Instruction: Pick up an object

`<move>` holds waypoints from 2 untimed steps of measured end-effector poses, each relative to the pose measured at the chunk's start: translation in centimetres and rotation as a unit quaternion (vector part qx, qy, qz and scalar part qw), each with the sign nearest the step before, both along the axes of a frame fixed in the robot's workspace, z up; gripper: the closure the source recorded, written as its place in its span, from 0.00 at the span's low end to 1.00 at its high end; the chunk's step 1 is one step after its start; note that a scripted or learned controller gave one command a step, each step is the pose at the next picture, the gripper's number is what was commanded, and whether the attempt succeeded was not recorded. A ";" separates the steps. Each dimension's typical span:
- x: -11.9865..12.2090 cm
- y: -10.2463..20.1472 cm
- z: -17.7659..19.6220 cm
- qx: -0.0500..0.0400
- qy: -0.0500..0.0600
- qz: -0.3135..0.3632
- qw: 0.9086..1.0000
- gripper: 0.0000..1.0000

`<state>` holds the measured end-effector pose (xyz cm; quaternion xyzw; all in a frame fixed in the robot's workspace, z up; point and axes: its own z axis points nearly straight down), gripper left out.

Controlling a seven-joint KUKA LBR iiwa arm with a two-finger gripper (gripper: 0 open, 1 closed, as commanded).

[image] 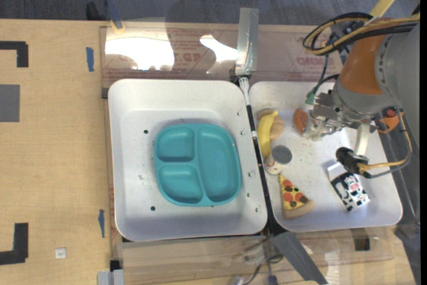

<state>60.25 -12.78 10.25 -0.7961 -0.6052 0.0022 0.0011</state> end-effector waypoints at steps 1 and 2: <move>0.0 0.0 -0.1 0.000 0.001 0.000 1.000 0.00; 3.6 -4.0 -1.8 -0.001 -0.004 0.094 0.996 0.00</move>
